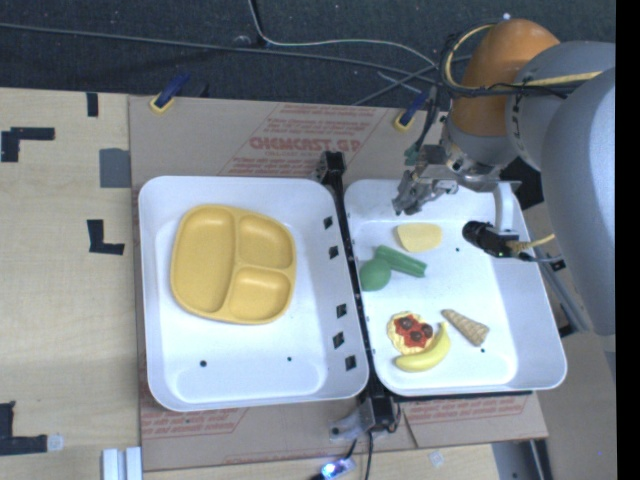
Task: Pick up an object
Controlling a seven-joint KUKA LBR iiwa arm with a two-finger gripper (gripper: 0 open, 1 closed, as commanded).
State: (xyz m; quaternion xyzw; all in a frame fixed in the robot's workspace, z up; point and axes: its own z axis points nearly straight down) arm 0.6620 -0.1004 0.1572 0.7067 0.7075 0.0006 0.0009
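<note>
- The grey arm (560, 118) with its orange band reaches in from the right, over the right bin's (520, 313) far end.
- The left bin (240, 368) holds a yellow divided plate (233, 264).
- The gripper (408, 204) hangs above the right bin's far left corner, nothing between its tips; how far they are parted I cannot tell.
- Just below it lies a pale yellow slice (418, 236).
- A green toy vegetable (388, 266) lies near the bin's left wall.
- A banana (424, 353), a small pizza piece (409, 330) and a cone (465, 326) lie toward the near end.
</note>
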